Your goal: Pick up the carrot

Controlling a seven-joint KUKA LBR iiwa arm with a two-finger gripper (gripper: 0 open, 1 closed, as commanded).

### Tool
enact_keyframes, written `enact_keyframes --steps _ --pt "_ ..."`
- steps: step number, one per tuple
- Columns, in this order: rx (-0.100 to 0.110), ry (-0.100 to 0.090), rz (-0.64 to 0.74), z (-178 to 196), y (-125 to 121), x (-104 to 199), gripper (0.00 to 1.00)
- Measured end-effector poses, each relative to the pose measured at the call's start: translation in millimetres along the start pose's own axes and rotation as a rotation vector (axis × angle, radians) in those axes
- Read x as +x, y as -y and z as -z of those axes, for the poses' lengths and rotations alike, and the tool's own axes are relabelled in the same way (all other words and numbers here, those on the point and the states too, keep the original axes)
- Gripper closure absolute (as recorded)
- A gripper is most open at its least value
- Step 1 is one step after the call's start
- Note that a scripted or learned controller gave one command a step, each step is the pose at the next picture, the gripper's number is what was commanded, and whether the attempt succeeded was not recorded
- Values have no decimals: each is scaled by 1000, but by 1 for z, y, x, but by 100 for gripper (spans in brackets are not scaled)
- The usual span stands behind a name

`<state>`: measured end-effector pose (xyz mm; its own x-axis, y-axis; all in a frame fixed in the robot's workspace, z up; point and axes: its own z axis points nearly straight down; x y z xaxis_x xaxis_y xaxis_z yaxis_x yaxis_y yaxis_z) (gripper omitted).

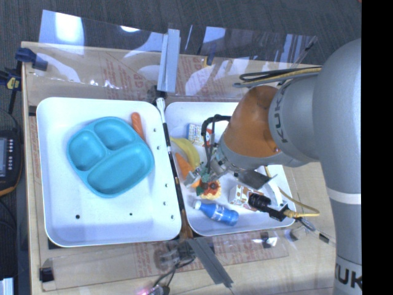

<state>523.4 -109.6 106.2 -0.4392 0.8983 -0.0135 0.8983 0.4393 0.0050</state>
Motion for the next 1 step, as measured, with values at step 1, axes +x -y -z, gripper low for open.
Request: enact_keyframes --steps 1 --pt "2 -12 189 155 5 -8 100"
